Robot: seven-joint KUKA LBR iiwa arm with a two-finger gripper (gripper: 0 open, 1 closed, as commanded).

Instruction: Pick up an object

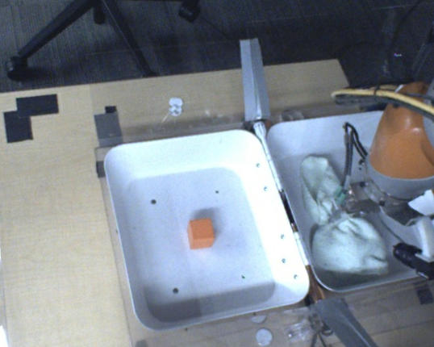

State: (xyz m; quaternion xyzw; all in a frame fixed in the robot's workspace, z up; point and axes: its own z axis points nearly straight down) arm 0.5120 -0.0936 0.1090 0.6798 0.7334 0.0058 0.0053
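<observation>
Nearest the camera, my arm (409, 150), grey with its orange band, reached in from the right over the right bin (290, 198). My jaws (350, 198) sat low in that bin, beside a crumpled white cloth (344, 242) that filled most of the bin's floor in two bunched heaps. Whether my jaws were open or closed, or had hold of the cloth, I could not tell; the wrist hid them. Dark cables ran down along the wrist toward the cloth.

An orange block (201, 233) lay alone near the middle of the left bin (127, 224), well apart from my jaws and untouched. Both bins stood side by side on the pale wooden worktop (39, 237). Black chair legs (102, 15) showed on the dark floor beyond the worktop.
</observation>
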